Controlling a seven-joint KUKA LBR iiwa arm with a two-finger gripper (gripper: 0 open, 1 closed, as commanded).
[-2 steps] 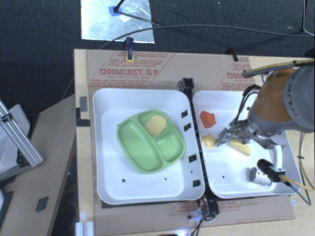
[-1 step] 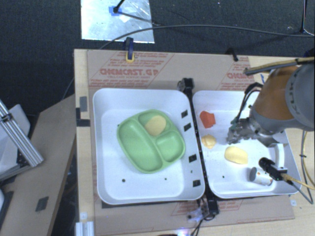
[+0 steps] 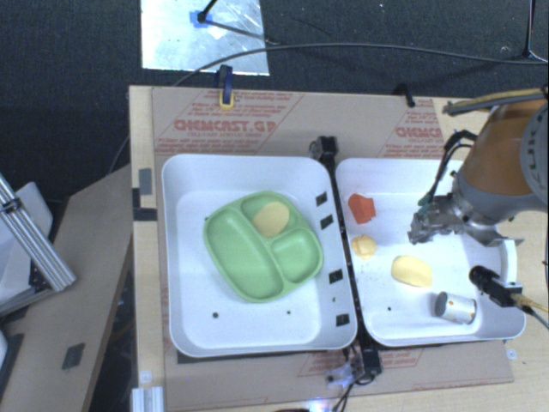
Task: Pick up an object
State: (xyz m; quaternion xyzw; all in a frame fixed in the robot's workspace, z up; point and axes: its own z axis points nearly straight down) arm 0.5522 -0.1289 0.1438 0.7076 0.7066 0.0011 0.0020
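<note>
- Two white bins side by side: left bin [image 3: 184, 316] and right bin [image 3: 386, 329].
- One green divided plate [image 3: 249, 264] lies in the left bin; one pale yellow piece [image 3: 272, 219] sits in its upper compartment.
- Four loose objects lie in the right bin: one red piece [image 3: 362, 208], one small yellow piece [image 3: 364, 246], one larger yellow piece [image 3: 412, 271], and one metal can [image 3: 455, 307] on its side.
- One gripper [image 3: 426, 227] hangs over the right bin, right of the red piece and above the larger yellow piece; whether it is spread or closed cannot be told, and nothing is seen in its grasp.
</note>
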